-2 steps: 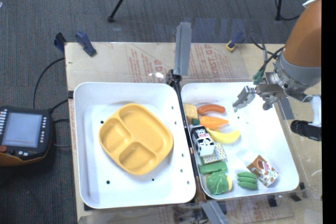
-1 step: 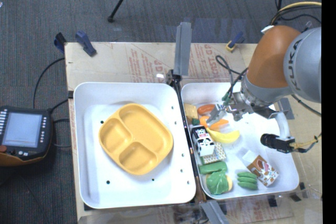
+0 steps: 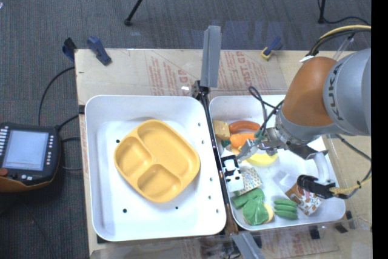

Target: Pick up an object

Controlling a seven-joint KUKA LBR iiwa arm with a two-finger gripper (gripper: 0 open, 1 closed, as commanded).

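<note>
In the left bin (image 3: pixel 97 130), a yellow tray (image 3: pixel 156 159); gripper (image 3: pixel 253 147) state unclear over right-bin (image 3: pixel 330 206) toys (image 3: pixel 257 203).

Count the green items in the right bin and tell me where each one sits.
3 that I can make out, all along the right bin's near edge: a green piece, a leafy green piece below it, and green pods to their right. The arm may hide others.
</note>
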